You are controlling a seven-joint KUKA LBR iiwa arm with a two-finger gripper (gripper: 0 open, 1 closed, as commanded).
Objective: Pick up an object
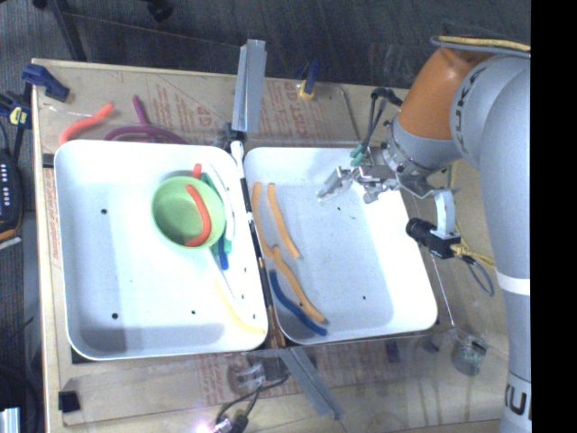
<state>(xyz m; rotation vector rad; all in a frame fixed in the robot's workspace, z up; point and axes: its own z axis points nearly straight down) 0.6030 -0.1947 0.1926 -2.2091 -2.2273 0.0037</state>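
The pincer (347, 180), seemingly spread and pinching nothing, is hovering at the right bin's (410, 305) twelve o'clock; the orange strips (281, 224) lying at nine o'clock risk being missed.

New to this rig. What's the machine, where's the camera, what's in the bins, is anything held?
One camera, fixed above the bench, looks down at a slant. The grey arm with the orange band is a KUKA iiwa reaching in from the right; its gripper hangs over the right bin, and nothing shows between its fingers. The left bin holds a green bowl with a red strip curved across it. The right bin holds orange strips and a blue strip along its left wall. Its job: pick up an object.
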